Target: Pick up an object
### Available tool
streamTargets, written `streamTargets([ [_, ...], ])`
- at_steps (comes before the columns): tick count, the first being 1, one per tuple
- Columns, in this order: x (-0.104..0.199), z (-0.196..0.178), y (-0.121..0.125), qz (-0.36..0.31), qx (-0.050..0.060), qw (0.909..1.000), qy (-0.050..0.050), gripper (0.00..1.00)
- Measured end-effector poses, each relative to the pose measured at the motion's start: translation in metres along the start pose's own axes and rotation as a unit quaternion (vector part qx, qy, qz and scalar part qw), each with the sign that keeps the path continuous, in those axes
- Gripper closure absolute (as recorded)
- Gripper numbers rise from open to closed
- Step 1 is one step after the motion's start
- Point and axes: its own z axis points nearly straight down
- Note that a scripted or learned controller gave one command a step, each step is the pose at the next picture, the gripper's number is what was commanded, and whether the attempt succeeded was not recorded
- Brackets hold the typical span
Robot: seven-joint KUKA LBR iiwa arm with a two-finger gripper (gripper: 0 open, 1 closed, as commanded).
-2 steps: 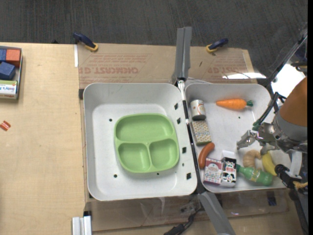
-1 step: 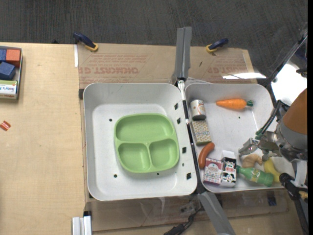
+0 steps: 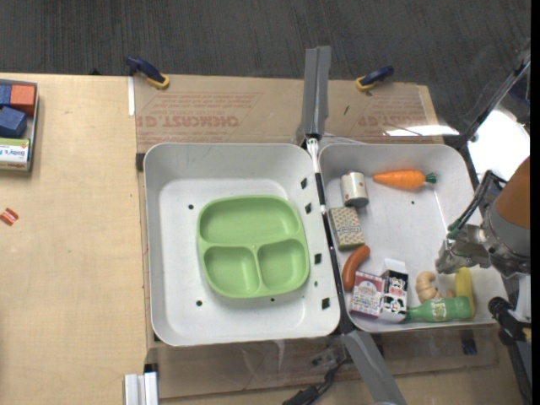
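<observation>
The hand [image 3: 460, 256], whose grip I cannot tell, hangs just above the green bottle [image 3: 439, 311], probably because the clutter there offers targets.

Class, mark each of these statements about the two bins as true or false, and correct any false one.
1. The green divided plate lies in the left bin. True.
2. The carrot lies in the left bin. False: it lies near the far wall of the right bin.
3. The gripper is over the right bin. True.
4. The sausage rests on the green plate. False: it lies in the right bin, by the small carton.
5. The green bottle lies on its side along the right bin's near wall. True.
</observation>
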Motion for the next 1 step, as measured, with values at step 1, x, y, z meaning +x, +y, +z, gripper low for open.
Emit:
streamTargets([
  [1, -0.0053, -0.0881, -0.0022, -0.079, -0.001, 0.9968, -0.006, 1.0],
])
